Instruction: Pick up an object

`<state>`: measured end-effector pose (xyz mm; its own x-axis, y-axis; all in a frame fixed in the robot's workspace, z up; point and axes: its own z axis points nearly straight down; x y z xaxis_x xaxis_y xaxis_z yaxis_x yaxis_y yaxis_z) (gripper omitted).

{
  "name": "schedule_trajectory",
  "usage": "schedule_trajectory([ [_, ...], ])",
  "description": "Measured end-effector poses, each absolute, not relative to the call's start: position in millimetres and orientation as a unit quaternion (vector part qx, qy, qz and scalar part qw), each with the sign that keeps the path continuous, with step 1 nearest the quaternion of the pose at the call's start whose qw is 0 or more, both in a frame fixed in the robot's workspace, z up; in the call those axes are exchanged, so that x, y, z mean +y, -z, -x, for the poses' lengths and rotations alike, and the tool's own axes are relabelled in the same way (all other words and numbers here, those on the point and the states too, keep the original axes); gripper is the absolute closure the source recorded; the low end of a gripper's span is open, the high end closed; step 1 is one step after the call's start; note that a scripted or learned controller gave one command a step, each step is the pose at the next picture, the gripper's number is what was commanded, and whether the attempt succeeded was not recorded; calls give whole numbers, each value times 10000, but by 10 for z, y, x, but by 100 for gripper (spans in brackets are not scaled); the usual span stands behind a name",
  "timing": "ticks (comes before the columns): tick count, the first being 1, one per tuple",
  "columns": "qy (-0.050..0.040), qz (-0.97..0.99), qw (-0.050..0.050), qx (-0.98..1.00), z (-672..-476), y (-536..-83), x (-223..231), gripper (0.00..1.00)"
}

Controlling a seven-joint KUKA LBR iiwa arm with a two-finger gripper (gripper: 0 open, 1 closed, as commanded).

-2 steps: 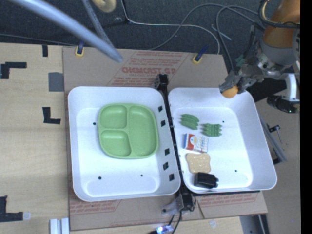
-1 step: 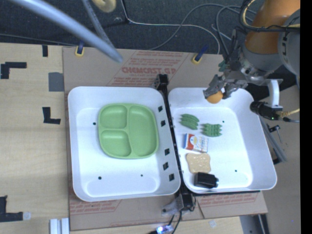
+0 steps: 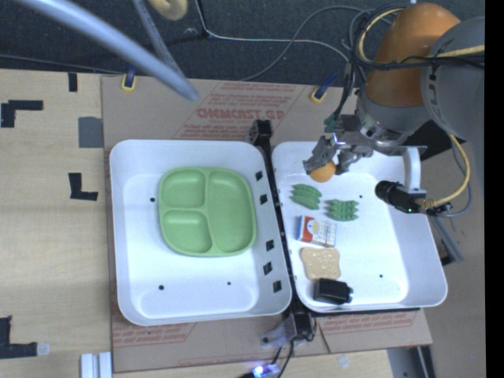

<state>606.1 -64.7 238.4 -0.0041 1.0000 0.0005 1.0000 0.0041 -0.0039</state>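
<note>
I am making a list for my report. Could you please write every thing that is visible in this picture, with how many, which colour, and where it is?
bins: two, white, side by side on the bench
divided plate: one, light green, in the left bin
leafy pieces: two, green, upper middle of the right bin
small packet: one, red, white and blue, below the green pieces
toast-like slice: one, tan, below the packet
block: one, black, near the right bin's front edge
round object: one, orange, between the gripper fingers
gripper: one, grey, over the right bin's upper part
</note>
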Motion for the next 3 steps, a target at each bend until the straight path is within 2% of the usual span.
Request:
schedule_trajectory([
  [1, -6, 7055, 10, -7087, -5816, -2440, -125, 100],
  [2, -18, 7059, 18, -7083, -5528, -2296, 313, 100],
  [3, -13, 7062, 8, -7080, -5410, -2209, 784, 100],
])
